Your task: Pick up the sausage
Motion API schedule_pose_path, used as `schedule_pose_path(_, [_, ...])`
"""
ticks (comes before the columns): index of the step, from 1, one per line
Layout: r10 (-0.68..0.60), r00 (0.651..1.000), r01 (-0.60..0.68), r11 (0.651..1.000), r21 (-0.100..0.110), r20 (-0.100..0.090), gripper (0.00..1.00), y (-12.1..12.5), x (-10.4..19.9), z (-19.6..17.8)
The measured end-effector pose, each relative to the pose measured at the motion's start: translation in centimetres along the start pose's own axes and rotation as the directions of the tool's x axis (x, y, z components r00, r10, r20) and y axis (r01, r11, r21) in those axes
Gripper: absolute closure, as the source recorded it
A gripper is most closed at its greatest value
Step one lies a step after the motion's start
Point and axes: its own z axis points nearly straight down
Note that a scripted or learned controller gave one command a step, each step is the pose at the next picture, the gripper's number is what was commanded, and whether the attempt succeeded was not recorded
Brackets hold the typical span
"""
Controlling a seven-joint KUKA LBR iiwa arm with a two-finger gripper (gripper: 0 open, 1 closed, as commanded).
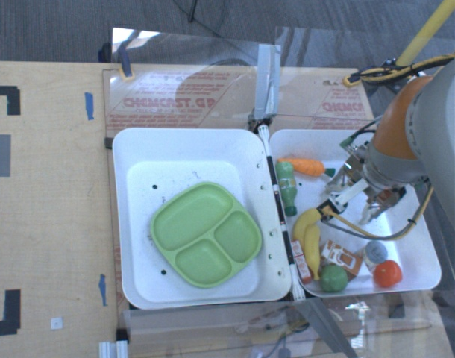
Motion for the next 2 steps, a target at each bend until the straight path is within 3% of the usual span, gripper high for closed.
schedule_pose_path(1, [-0.046,0.999,0.046,0.999,0.004,0.005,0.00,3.7,3.6,-0.1])
schedule_pose_path(2, [0.116,0.993,-0.117,0.993,0.017,0.021,0.00,4.9,4.9,-2.3])
